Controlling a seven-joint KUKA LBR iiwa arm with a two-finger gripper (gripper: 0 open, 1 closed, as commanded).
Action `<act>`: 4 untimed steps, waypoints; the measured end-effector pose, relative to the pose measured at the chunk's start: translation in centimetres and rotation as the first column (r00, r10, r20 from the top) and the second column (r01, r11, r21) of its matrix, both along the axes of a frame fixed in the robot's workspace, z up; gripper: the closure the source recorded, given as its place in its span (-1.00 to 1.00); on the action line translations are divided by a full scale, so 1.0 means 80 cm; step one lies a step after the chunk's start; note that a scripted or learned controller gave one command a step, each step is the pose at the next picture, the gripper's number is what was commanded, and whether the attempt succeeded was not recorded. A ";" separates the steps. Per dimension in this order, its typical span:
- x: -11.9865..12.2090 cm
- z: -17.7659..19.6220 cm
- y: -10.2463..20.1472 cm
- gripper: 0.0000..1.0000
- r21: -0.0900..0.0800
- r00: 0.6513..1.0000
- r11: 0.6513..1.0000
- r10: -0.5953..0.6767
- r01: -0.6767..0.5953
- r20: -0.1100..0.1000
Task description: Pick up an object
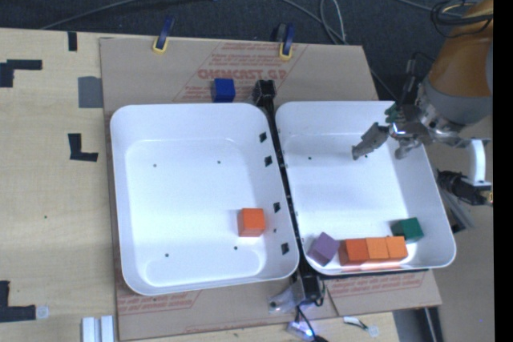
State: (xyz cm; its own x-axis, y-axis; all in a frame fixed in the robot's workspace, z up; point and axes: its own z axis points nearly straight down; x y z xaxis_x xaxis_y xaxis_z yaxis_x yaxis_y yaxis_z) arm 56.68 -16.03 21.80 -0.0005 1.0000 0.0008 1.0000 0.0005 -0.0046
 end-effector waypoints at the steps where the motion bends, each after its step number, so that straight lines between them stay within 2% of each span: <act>1: 0.000 -0.072 -0.011 -1.00 0.000 1.000 1.000 -0.001 0.001 -0.001; 2: 0.004 -0.126 -0.009 -1.00 0.000 1.000 1.000 0.000 0.000 0.000; 3: 0.005 -0.111 -0.010 1.00 -0.001 1.000 1.000 0.001 -0.001 0.004; 4: 0.006 -0.058 -0.015 1.00 -0.001 1.000 1.000 0.000 0.000 0.007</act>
State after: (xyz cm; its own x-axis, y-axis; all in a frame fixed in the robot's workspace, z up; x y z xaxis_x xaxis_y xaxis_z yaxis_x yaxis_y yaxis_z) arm 57.15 -17.22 17.19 -0.0001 1.0000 -0.0007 1.0000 0.0001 0.0022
